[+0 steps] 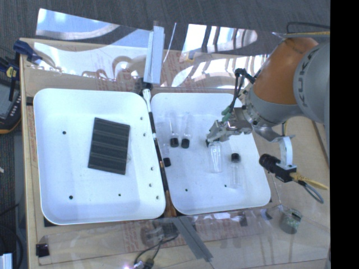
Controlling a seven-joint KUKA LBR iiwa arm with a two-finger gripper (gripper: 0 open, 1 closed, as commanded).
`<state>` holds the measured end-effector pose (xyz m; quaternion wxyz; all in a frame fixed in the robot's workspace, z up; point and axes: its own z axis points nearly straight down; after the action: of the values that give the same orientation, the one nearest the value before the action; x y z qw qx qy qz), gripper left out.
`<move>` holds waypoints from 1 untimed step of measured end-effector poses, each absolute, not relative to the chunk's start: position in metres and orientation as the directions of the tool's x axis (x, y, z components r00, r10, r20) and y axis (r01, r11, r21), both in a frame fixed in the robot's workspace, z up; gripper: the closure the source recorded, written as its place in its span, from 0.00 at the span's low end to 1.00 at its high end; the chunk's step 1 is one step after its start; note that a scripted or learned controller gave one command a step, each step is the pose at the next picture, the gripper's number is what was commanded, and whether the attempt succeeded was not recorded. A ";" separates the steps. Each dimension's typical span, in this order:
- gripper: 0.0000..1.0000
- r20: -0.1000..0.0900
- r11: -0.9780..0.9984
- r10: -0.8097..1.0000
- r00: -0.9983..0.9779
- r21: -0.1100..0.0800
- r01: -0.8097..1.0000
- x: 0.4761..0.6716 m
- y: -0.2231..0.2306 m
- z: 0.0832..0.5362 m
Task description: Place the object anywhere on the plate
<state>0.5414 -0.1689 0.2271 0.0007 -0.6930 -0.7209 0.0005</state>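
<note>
Two shallow white bins sit side by side on the desk. A dark ribbed plate [109,145] lies flat in the left bin [50,200]. Clear vials with black caps lie scattered in the right bin [190,203]: two [179,132] near its left wall, one [215,157] just below the jaws [216,138], another [235,170] toward the right. Whether the jaws are apart or together cannot be told from this slant; they hang low over the right bin.
</note>
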 end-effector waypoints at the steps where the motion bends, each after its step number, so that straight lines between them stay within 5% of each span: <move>1: 1.00 0.000 0.100 0.995 -0.100 -0.003 0.995 0.602 -0.085 0.190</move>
<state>0.6016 -0.0846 0.1904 0.0013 -0.6707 -0.7417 0.0011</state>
